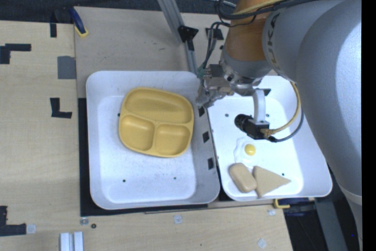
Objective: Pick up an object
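Noted gripper (207, 93) above the wall between both bins; cannot tell whether open or closed; found yellow plate (156, 121) flat in view-left bin (97, 138), just left of gripper; toy foods (257, 178) lying farther off.

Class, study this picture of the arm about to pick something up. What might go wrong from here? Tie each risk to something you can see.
1. The gripper sits above the rim between the two bins; lowering there, it may strike that rim.
2. The yellow plate is wide and shallow, so a pinch on its edge may slip.
3. The egg, bread and wedge lie close together; taking one may shove the others.
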Controlling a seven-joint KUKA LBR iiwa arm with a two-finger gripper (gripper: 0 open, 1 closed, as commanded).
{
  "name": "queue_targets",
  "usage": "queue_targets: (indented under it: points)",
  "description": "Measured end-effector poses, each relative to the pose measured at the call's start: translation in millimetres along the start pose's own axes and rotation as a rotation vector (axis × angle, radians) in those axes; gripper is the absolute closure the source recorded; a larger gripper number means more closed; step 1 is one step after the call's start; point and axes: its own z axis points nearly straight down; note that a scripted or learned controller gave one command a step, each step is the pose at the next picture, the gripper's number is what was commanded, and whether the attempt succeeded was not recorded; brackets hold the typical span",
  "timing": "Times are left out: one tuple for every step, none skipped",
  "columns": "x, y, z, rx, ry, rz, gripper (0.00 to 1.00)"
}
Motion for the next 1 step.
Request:
queue_targets:
  points:
    - [53.4,20.9,0.7,-0.001,0.0,0.0,1.0]
